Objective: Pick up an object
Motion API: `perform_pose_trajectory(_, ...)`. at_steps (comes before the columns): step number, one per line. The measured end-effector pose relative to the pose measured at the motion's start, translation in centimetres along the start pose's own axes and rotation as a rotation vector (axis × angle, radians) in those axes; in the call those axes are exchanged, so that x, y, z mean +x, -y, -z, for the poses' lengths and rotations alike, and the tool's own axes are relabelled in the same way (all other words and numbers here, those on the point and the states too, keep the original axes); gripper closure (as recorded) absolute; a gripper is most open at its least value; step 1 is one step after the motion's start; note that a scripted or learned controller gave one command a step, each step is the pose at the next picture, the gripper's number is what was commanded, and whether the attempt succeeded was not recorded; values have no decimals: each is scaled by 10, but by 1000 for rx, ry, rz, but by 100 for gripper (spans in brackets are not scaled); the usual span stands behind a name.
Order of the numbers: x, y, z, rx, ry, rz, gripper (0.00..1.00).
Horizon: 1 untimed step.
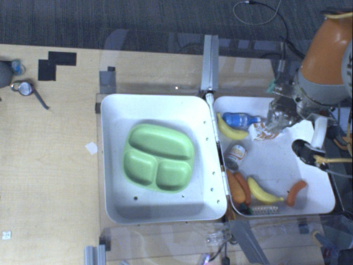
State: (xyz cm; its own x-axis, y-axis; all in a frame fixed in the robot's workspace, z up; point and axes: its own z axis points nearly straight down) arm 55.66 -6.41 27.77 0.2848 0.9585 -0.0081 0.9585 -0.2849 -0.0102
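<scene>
Wooden bench (55, 170) bears 2 white bins (110, 148), dark carpet (138, 10) behind.

Two bins side by side on the desk (55, 164), a divided tray (159, 158) in the left bin (113, 148), in the right bin (325, 200) a bottle (238, 118) at the back with a banana (230, 129) just before it, a can (236, 153) in the middle, a carrot (238, 187), a second banana (262, 192) and a sausage (295, 192) along the front

A green tray (159, 158) with three sections sits in the left white bin (113, 148). On the wooden bench (49, 164) to the left are black tape shapes (55, 63), a small round metal thing (24, 87), and a bit of white paper (91, 147).
</scene>
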Motion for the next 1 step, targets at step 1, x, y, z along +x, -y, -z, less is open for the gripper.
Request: perform_pose_trajectory(1, 1, -1, 7, 4, 3, 9, 100)
